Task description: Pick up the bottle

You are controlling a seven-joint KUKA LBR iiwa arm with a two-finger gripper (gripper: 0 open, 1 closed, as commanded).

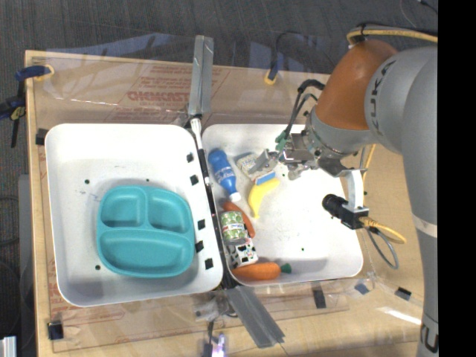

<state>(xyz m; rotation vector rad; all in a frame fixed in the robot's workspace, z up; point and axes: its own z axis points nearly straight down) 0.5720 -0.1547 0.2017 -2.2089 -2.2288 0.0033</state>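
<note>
Pick not yet made. Blue bottle [222,171] flat on floor of right-hand bin [327,253], close to left wall, white cap toward near edge, blue body toward far edge. Nothing gripping it.

Gripper [288,161] low over far middle of same bin, near bottle but apart from it. Between the two: small silvery grey item [256,162], identity unclear, and yellow banana [260,193] just below gripper. Fingers hard to separate from wrist hardware and clutter; cannot tell whether jaws apart or together. No object seen between them.

Other contents near bottle: green-labelled can [233,227] just beyond bottle's cap, partly over something orange-red; black-and-white patterned block [243,253] next; carrot [257,271] along near wall. Left bin [67,155] with teal divided tray [144,230], not involved.

Judged progress: early. Approach at best partly done, gripper in correct bin but offset toward banana side. Left to do: shift across to bottle, align with its long body, descend, close, lift clear. Crowding at cap end a likely snag; blue body end looks freer.
</note>
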